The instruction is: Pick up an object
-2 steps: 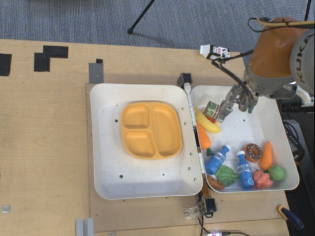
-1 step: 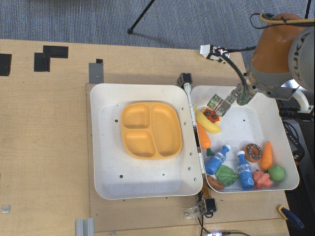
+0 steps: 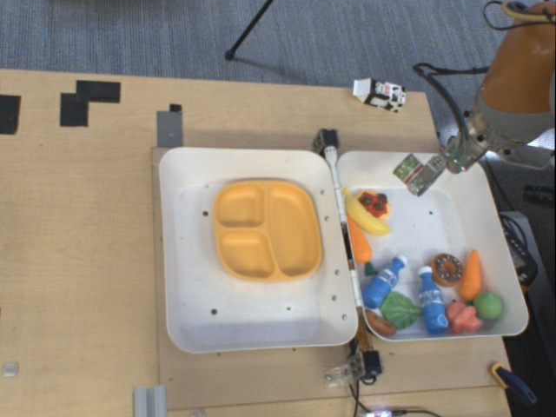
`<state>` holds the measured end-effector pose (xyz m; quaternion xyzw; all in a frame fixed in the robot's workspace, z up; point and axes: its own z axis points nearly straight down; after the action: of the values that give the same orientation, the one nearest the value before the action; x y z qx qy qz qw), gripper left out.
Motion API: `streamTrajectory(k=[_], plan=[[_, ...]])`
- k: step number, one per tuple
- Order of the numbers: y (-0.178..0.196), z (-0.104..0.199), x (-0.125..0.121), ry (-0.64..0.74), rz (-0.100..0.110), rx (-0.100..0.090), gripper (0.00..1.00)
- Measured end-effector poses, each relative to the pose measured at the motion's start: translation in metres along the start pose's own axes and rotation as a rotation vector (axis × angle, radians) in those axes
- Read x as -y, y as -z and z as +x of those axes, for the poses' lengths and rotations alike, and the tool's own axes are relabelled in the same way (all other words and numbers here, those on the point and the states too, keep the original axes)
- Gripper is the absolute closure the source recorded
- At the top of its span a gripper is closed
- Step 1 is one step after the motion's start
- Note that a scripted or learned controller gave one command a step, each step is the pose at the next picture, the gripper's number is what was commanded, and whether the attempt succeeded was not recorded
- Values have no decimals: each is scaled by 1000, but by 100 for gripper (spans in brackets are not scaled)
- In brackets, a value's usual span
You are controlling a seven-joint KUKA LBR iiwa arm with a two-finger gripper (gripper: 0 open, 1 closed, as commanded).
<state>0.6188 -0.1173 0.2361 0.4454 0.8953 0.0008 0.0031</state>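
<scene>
The right bin holds several toys. A yellow banana lies beside a red and black item, with an orange carrot just below. Two blue bottles, a green leafy piece, a doughnut, a second carrot, a green ball and a pink piece crowd the near end. My gripper hangs over the bin's far edge, up and to the right of the banana, apart from all the toys.
The left bin carries a yellow divided plate. A small black and white toy lies on the bench behind the bins. The arm's orange band is at the top right. Cables run along the right side.
</scene>
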Motion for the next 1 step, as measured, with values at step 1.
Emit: streamTrajectory(k=[1], plan=[[0, 0, 0, 1, 0, 0, 0]])
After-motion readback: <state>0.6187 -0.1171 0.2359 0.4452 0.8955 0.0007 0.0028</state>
